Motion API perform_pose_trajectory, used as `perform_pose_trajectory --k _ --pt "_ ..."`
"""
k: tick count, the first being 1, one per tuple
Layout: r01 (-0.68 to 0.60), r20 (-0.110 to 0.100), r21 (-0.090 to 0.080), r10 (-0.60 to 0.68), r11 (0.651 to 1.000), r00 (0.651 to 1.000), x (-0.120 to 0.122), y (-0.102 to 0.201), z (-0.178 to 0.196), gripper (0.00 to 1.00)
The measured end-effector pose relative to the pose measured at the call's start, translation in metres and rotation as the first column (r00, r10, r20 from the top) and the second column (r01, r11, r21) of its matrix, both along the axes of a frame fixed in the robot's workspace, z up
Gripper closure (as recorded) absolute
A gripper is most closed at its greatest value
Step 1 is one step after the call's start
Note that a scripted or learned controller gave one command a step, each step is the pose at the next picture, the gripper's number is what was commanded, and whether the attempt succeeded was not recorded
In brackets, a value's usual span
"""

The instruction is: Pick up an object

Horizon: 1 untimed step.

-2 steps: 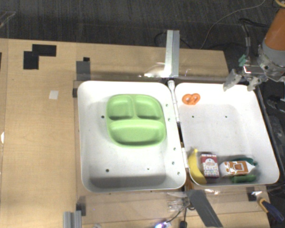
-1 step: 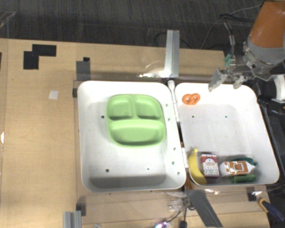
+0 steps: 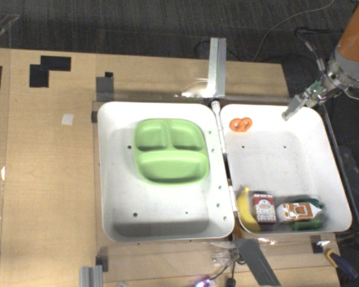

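Hovering at the right bin's (image 3: 323, 121) two o'clock corner, the gripper (image 3: 292, 109) hides its fingers' state. An orange pretzel (image 3: 240, 124) lies at eleven; a banana (image 3: 246, 209), cartons (image 3: 263, 208) crowd six.

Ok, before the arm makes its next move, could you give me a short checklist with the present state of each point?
1. End effector holds nothing: ok, it hangs at the far right corner of the right bin, nothing under it.
2. Fingers open: cannot tell, too small.
3. Things within the right bin: ok. Orange pretzel lies alone at the far left; banana, red box, brown carton and a green thing crowd the near edge.
4. Easiest target free of neighbours: ok, the pretzel.
5. Green tray in the left bin: ok, lies flat.
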State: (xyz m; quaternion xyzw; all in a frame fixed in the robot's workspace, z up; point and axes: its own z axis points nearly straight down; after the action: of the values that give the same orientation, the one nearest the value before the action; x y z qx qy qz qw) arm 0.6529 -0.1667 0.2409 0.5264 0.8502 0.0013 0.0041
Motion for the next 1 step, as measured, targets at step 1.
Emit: perform_pose_trajectory --k 1 --pt "-0.292 0.001 -0.003 0.292 0.956 0.956 -0.0241 -0.0010 0.0672 0.00"
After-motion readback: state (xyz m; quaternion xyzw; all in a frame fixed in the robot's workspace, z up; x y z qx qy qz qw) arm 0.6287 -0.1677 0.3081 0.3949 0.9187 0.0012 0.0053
